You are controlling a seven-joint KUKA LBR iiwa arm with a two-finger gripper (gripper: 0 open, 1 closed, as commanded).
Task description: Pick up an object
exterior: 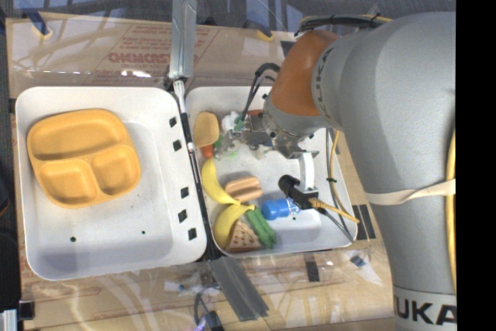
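Yellow divided tray [81,156] in a white bin [46,256]; yellow banana [211,184], blue cup [274,208], grey arm [395,89] with an orange band [298,81].

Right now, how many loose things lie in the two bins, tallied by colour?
Yellow: 3 - divided tray, banana, taco shell
Tan: 2 - hot dog, small bowl
Blue: 1 - small blue toy
Green: 1 - green vegetable
Total: 7

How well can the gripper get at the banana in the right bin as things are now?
Probably yes. The banana lies along the right bin's left wall with its top bare, and the gripper hangs just up and right of it. The hot dog close beside it and the wall may crowd the fingers.
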